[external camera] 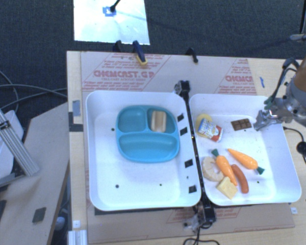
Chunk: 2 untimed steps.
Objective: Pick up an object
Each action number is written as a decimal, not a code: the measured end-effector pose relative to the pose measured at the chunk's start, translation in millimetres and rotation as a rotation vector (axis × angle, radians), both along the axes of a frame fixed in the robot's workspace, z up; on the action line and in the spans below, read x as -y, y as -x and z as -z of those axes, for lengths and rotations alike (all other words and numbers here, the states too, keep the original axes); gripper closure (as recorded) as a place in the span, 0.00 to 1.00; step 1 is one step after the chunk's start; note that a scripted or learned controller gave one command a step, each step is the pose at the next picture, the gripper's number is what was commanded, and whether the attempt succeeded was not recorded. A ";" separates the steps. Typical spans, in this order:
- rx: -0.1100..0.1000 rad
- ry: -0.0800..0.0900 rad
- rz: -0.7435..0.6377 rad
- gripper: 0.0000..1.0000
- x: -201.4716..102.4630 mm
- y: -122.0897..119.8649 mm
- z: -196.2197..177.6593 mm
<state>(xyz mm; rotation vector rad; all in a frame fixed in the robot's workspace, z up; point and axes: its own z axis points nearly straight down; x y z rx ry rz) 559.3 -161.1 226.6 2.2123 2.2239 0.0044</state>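
Chocolate bar (240, 124) just beside gripper (261, 120), finger state impossible to tell

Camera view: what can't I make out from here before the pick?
- End effector: small and blurred at the right bin's far edge; finger state unreadable.
- Arm: cut off by the right frame edge.
- Pouch: label too small to read.
- Round pale item: partly covered by a carrot.

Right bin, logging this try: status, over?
Pincer at right bin's upper right edge, nothing seen in it. Chocolate lies beside it, untouched. Carrots, sausage, cheese lie lower down. Nothing blocking.
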 end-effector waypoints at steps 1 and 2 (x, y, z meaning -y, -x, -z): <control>-0.001 -0.002 -0.005 1.00 -54.9 -24.8 -1.0; -0.003 -0.003 -0.005 1.00 -113.5 -29.0 3.7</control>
